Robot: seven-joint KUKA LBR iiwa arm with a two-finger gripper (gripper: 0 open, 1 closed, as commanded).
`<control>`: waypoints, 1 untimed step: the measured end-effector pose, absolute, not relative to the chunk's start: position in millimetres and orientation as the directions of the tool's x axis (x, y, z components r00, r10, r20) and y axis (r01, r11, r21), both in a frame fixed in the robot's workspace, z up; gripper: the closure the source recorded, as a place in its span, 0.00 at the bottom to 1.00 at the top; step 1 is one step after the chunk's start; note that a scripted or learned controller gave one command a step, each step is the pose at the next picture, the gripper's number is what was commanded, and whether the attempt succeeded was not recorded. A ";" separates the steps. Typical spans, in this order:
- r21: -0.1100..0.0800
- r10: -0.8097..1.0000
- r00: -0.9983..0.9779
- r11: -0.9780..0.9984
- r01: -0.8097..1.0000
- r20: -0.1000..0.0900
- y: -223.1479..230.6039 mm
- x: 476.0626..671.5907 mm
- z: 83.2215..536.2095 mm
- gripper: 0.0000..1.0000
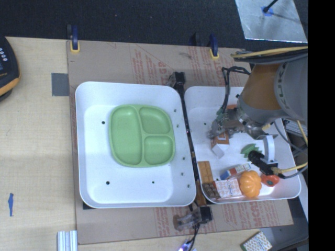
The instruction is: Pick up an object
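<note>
Brown cardboard (131, 61) is lying over the wooden bench (31, 140), and two blue clips (74, 35) are pinching its top edge. Two white bins are sitting on it side by side. The left bin (94, 182) is taking up the middle of the frame and is holding a green plate (141, 135) with three parts. The right bin (201, 103) is sitting at the right of the frame. The arm (267, 88) is reaching in from the right and is leaning over the top half of that bin. The gripper (222, 129) is hanging low near the middle of the right bin. It is too dark and blurry to tell if it is clenched or let go, and nothing can be seen held in it. A small block (218, 149) is lying just below the gripper in the frame. A green piece (250, 149) is lying to the right of the small block. Lower down, an orange ball (250, 183) is sitting near the bottom edge of the bin, with a box (229, 188) touching its left side and a packet (238, 170) just above the box. A red piece (270, 180) is peeking out just right of the ball. A brown block (205, 172) is resting at the bin's lower left rim.
</note>
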State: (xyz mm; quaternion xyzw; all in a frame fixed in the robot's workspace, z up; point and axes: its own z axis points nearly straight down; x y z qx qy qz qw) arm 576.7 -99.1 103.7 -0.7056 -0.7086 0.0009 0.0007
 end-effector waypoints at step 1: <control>0.007 1.000 -0.010 0.010 1.000 0.002 -32.6 594.6 197.8 1.00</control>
